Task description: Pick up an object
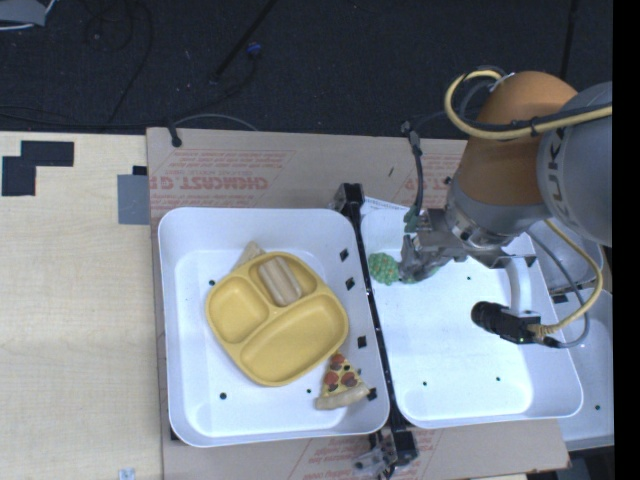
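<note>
From my remote station, the grey arm with its orange band reaches in from the right and hangs low over the right white bin, near that bin's upper left corner. Its pincer points down toward the bin floor just beside a small green broccoli-like toy, which lies against the bin's left wall, close to the divider between the two bins. The pincer's tip sits at the toy's right edge; I cannot tell from this angle whether it is wide, narrow or closed on anything, as the wrist hides the tips. A black cable fitting hangs off the arm over the middle of the same bin.

In the left white bin, a yellow sectioned plate rests at a slant, with a hot dog toy lying in its upper compartment. A pizza slice toy lies just below the plate, near the bin's lower right corner. Both bins sit on brown cardboard on the light wooden table.
</note>
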`<state>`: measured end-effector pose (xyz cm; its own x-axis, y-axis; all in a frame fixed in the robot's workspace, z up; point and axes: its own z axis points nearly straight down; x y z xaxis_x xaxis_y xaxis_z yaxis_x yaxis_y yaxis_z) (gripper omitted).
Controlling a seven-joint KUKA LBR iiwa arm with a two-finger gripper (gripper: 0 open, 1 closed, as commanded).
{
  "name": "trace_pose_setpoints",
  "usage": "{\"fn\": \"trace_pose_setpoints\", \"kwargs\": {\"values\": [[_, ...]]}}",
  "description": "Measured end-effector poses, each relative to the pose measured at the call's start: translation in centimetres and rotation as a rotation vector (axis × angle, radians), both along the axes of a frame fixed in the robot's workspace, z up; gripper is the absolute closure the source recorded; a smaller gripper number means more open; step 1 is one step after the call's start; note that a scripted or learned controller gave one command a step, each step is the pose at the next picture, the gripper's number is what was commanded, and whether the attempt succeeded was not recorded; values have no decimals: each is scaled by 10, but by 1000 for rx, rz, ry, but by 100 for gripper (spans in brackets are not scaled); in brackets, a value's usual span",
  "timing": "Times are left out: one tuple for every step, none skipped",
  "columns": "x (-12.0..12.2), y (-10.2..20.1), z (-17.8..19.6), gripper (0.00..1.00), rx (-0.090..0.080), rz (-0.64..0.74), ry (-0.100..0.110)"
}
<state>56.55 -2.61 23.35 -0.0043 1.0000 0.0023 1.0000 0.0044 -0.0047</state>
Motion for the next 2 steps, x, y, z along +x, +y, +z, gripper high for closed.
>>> {"fn": "trace_pose_setpoints", "kwargs": {"values": [[-17, 61, -4, 100, 0, 1, 2], [-26, 111, 3, 100, 0, 1, -2]]}}
